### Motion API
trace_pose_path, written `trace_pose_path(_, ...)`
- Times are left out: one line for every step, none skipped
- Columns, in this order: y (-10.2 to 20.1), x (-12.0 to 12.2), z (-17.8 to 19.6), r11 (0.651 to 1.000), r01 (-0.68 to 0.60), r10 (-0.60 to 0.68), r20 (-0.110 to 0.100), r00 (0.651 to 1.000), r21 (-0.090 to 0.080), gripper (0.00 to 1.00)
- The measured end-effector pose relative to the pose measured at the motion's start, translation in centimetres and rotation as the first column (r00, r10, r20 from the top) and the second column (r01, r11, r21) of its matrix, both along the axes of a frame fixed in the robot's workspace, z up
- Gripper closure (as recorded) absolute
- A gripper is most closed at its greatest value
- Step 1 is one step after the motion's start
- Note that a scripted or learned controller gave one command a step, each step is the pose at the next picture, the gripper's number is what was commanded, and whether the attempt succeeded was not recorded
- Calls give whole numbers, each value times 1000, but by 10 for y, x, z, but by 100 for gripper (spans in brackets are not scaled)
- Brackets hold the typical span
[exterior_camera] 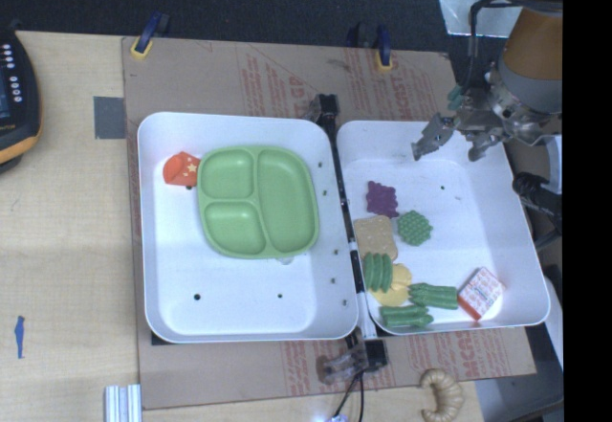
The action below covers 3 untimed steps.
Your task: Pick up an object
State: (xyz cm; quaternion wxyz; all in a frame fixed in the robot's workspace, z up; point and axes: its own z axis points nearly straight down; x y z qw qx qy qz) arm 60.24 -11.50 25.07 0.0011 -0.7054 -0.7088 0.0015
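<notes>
Two bins sit side by side on the bench: the left bin (163, 248) and the right bin (497, 219). In the left bin a divided plate (258, 202) lies toward the far side, with a small toy (181, 168) touching its left edge. In the right bin the objects crowd the near left part: a grape cluster (382, 198) farthest, a round textured piece (414, 227) just right of it, a flat slab (374, 236) nearer, and pods (378, 271) nearer again. A small box (480, 293) lies at the near right. The gripper (458, 144) hangs over the right bin's far edge.
</notes>
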Motion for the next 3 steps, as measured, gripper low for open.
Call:
trace_pose_path(22,25,-87,1000,-3,3,-3,1000,0,0)
trace_pose_path(22,-6,-163,1000,0,0,-8,1000,1,0)
trace_pose_path(14,26,-158,1000,-1,1,4,1000,0,0)
